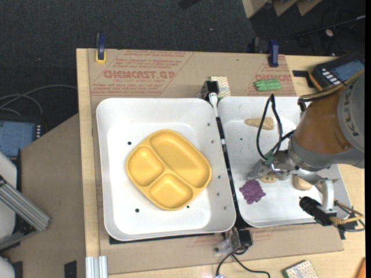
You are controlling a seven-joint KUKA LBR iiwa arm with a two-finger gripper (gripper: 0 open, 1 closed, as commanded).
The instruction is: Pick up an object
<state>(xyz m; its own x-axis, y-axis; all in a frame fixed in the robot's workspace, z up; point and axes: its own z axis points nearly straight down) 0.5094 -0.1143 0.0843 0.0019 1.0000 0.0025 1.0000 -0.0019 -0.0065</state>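
Note:
My gripper (271,167) hangs low over the middle of the right bin (284,213), at the end of the grey arm with its orange band (324,129). Just under it lies a small tan speckled piece (268,178). A purple grape-like cluster (252,191) sits slightly left of and in front of the gripper, apart from it. A beige lump (301,183) rests to the gripper's right, partly under the wrist. Another tan piece (259,122) lies near the bin's far wall.
The left bin (116,132) holds a yellow three-section plate (168,168). A green object (267,85) lies on the cardboard behind the right bin. A black cable (272,126) loops from the wrist across the right bin. Clamps sit on the divider between the bins.

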